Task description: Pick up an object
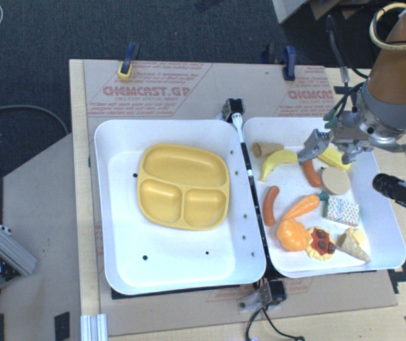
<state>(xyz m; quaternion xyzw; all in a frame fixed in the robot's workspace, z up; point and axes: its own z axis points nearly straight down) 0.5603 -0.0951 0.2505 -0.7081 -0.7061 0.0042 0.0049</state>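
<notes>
My gripper (329,150) hangs over the back of the right bin (391,226), and it is open, its fingers (311,150) spread wide. Beneath the gap lies a small yellow piece (333,159), with a red-orange sausage (311,173) and a round tan disc (336,182) just in front of it. A banana (277,162) lies to the gripper's left. Nothing is lifted between the fingers.
The right bin also holds a brown nub (258,149), a second sausage (270,204), a carrot (302,206), an orange pepper (293,234), a pizza slice (321,244), a cheese wedge (354,244) and a blue-white packet (343,209). A yellow divided plate (184,187) sits in the left bin (118,254).
</notes>
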